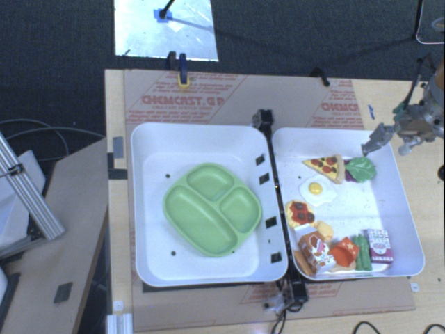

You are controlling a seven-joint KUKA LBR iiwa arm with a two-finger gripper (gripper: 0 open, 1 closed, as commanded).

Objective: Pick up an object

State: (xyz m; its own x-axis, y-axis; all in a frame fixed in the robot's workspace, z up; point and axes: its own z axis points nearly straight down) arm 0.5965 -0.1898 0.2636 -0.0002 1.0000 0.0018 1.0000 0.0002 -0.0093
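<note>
Nearest you in the right bin (407,218): toy food pile (341,249), then fried egg (317,190), pizza slice (325,165), leafy piece (360,168). Gripper (381,140) hovers above the leafy piece, fingers spread, nothing held. Left bin (149,186) has the green tray (212,209).

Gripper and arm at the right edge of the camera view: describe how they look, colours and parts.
The grey metal two-finger gripper has slim, dull silver-grey fingers reaching from a blockier grey body of brackets and small fittings. A thin dark cable runs down towards it from above. Behind it, at the frame's edge, a sliver of the arm's orange band shows. No markings are legible.
</note>
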